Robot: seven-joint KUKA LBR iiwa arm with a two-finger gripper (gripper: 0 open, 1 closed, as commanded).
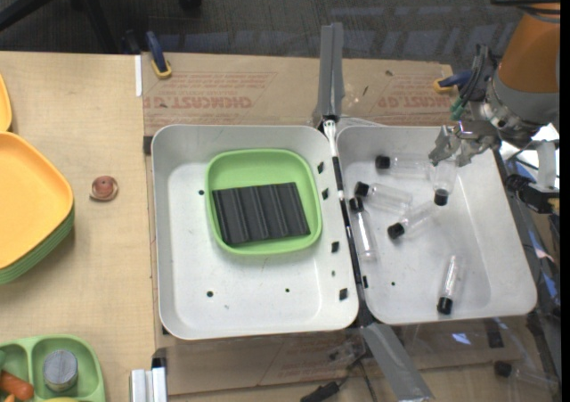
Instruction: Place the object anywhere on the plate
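- Nothing set on the green plate [303, 170] yet; only a dark ribbed insert [259, 214] lying in it, in the left bin [178, 302]
- Clear black-capped tubes [405, 225] scattered in the right bin [508, 293], well apart from the plate
- Gripper [451, 147] low over that bin's upper right, one tube [439, 186] just beneath it
- Pick, carry and release all apparently left to do
- Cannot tell pincer state: tips small, blurred against the white wall
- Arm cut off at the frame's right
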